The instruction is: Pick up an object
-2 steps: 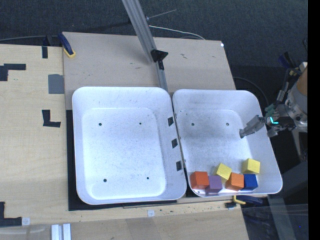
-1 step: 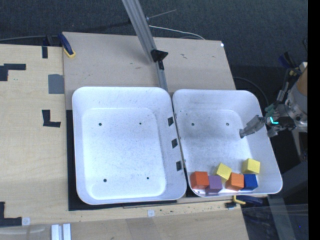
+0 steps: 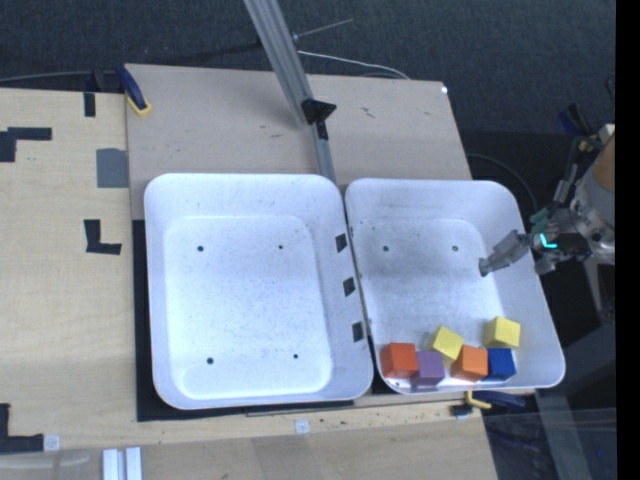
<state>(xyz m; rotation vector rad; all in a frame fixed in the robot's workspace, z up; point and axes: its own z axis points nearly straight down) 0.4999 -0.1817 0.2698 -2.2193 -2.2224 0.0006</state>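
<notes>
Gripper [image 3: 497, 260], finger state unclear, over right bin [image 3: 420, 203]; I should descend at six o'clock onto yellow cube [image 3: 505, 331], clear of rim.

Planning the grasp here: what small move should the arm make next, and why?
Probably swing the pincer toward the near edge of the right bin, over the yellow block. All the blocks are bunched there, and the pincer hangs above bare floor.

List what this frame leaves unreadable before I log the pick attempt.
- Gripper: small and blurred over the right bin; its finger state is unreadable.
- Arm: cut off by the view's right edge.
- Purple block: its near side is hidden by the bin's front rim.
- Block contact: orange, yellow and blue sit too tightly clustered to tell touching from apart.
</notes>
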